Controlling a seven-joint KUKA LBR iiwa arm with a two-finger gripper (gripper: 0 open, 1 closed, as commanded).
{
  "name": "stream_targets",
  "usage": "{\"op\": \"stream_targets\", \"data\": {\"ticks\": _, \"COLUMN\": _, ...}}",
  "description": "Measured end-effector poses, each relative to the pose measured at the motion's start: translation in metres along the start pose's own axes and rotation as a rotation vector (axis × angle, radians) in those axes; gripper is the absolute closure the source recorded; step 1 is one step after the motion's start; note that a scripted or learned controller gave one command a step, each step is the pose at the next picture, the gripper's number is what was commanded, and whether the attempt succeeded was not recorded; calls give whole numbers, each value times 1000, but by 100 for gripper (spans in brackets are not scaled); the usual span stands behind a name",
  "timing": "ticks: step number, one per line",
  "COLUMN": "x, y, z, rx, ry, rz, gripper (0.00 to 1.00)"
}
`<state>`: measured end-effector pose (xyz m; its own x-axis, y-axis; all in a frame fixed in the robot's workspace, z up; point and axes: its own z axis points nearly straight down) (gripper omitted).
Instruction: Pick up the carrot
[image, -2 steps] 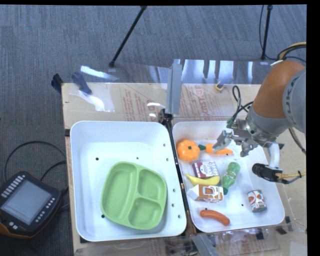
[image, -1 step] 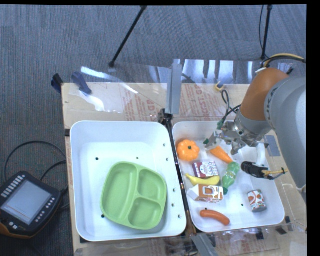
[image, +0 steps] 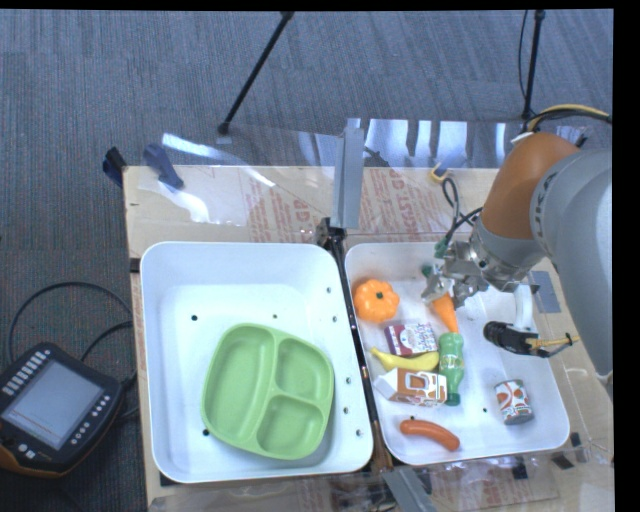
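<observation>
Where the arm reaches into the right bin (image: 555, 425), you find the gripper (image: 447, 287) directly above the carrot (image: 445, 312). The carrot's upper end sits at the fingers (image: 438, 278); you cannot tell whether they grip it. The bottle (image: 452, 365) lies just below.

One fixed overhead camera, slanting down on both bins (image: 160, 300).
</observation>
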<state>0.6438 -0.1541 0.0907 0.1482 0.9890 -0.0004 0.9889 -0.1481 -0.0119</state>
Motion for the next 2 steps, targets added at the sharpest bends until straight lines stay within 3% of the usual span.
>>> {"op": "stream_targets", "data": {"ticks": 1, "x": 30, "y": -5, "z": -33, "rx": -7, "ry": 0, "rz": -17, "gripper": 100}}
{"op": "stream_targets", "data": {"ticks": 2, "x": 114, "y": -18, "z": -93, "rx": -5, "ry": 0, "rz": -62, "gripper": 100}}
